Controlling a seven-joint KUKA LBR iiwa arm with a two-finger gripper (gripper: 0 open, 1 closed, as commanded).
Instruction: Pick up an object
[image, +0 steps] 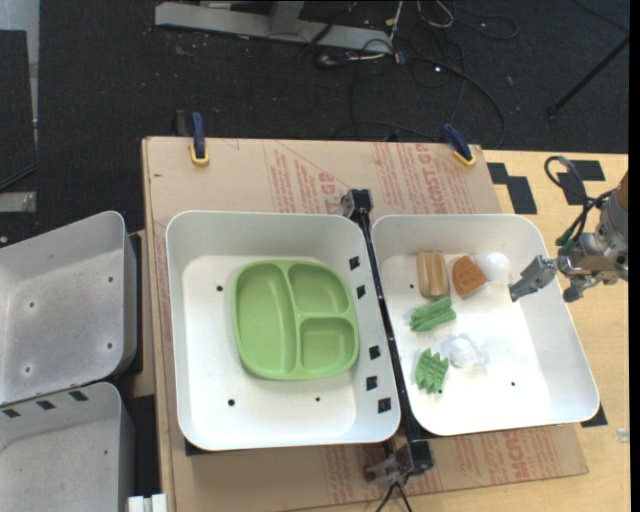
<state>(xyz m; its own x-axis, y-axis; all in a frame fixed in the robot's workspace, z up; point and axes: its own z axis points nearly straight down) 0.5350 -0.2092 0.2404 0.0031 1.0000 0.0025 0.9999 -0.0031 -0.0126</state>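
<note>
Camera view from above shows two shallow white bins side by side on a brown board. I count one green plate and six small objects.

The left bin holds one thing: a green plate with three compartments, lying flat near the middle of the bin floor. Nothing lies in its compartments.

The right bin holds the six small objects, all in its left half. Near the back there are three in a row: a tan wooden block, an orange-brown piece just beside it, and a white round object touching the orange-brown one on its right. Below them lies a green toy piece, and further to the front a second green toy piece. Between these two, a little to the right, is a clear crumpled thing; what it is I cannot tell.

The gripper reaches in from the right, above the back right part of the right bin. Its two fingers stand apart, in a wide position, and nothing is between them. It is near the white round object but apart from it.
</note>
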